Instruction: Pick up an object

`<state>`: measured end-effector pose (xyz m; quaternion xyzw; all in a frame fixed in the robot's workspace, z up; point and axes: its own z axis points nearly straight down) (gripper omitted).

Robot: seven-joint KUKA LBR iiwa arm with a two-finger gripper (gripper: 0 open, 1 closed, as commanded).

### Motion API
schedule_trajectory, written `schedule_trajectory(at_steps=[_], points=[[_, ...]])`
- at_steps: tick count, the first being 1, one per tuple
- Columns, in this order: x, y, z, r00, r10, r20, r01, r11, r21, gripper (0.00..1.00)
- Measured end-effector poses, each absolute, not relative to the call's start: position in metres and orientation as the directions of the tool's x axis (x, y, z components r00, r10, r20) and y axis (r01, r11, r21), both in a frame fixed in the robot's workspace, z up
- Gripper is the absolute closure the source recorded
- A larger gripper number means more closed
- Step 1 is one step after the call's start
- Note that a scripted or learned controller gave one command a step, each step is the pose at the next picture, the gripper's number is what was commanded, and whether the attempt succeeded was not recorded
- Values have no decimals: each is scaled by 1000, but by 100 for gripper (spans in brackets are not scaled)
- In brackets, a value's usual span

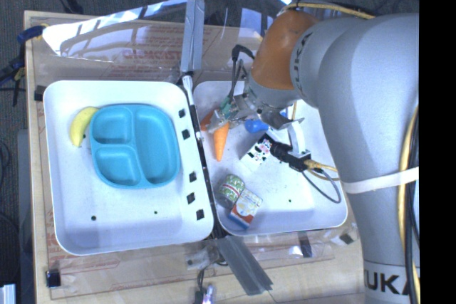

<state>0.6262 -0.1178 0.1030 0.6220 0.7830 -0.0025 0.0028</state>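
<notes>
Pincer (239, 109) low in right bin (320, 210), at its back-left corner, above carrot (219, 142); we can't tell its opening, wrist blocks it. Going largest to smallest: blue tray (134, 144) and banana (80, 124) in left bin (71, 224), well apart from the arm. Small can (231, 188) and carton (245, 206) at front-left of right bin. Risk: carrot lies against divider wall, so we expect wall contact or grip slipping off tapered body.
</notes>
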Motion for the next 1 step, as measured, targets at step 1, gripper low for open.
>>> schedule_trajectory(at_steps=[1], points=[[657, -77, 192, -348, 937, -1, 937, 348, 0, 100]])
